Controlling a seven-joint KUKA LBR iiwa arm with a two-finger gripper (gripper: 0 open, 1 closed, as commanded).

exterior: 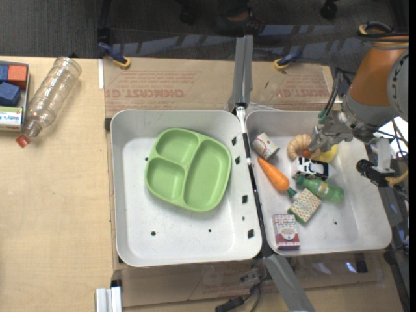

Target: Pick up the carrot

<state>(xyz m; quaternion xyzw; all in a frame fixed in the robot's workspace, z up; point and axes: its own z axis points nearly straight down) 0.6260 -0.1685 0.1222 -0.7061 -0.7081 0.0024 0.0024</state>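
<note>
Orange carrot (273,174) lies untouched in right bin (364,236); end effector (320,145) hovers at its 2 o'clock over the yellow toy (327,153), grip state unclear. Pick not started.

Your carrot (273,174) is hemmed in — can (264,146) at its upper end, green bottle (320,189) and patterned packet (305,205) just right; its left side, toward the bin wall (250,174), lies open.

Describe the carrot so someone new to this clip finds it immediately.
Look in the right white bin, near its left wall and just right of the divider between the bins. The carrot lies slanted there, below a small can and left of a green bottle. It is the one plain orange, tapered item in the pile.
</note>
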